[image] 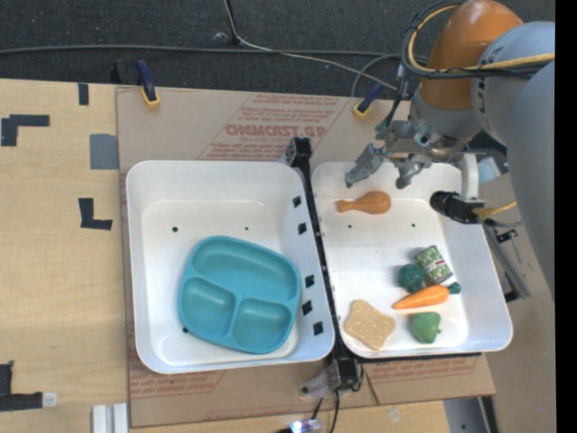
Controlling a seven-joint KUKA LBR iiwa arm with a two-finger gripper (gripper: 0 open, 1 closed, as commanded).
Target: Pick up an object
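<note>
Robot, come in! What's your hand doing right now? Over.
Hand open, holding nothing, over the right bin's far edge. Chicken drumstick lies just below it, not gripped. Nothing blocking it; carrot and bread sit well clear.

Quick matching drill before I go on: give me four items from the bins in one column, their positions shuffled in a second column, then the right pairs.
Items:
1. teal tray
2. chicken drumstick
3. bread slice
4. carrot

Places:
A. right bin's near left corner
B. left bin
C. right bin's far end, below the gripper
D. right bin, between the broccoli and the green pepper

Pairs: 1-B, 2-C, 3-A, 4-D
</note>
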